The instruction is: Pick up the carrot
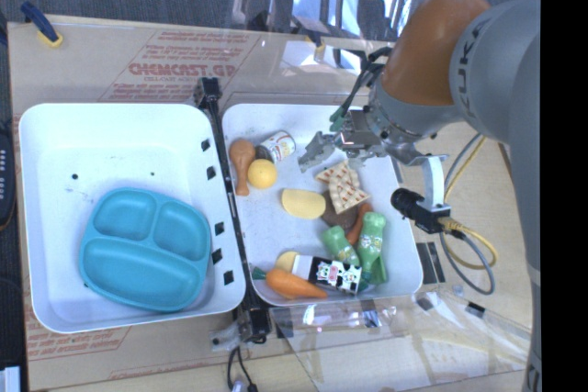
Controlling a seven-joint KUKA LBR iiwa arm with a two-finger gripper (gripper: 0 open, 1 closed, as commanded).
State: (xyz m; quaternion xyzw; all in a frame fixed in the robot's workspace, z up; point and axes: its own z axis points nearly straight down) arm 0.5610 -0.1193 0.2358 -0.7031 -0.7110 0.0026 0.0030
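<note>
The orange carrot [294, 285] lies along the near wall of the right bin [404, 225], beside a black-and-white carton [336, 274]. My gripper [333, 149] hovers over the far middle of that bin, well away from the carrot. Its fingers look spread and open, with nothing between them. A tan waffle piece [344, 186] lies just below the fingertips.
The right bin also holds a drumstick [242, 160], a lemon [262, 173], a small can [279, 146], a pale yellow oval [303, 203] and two green bottles [369, 243]. A blue divided plate [147, 249] sits in the left bin [55, 151]. The arm's cables hang at the right.
</note>
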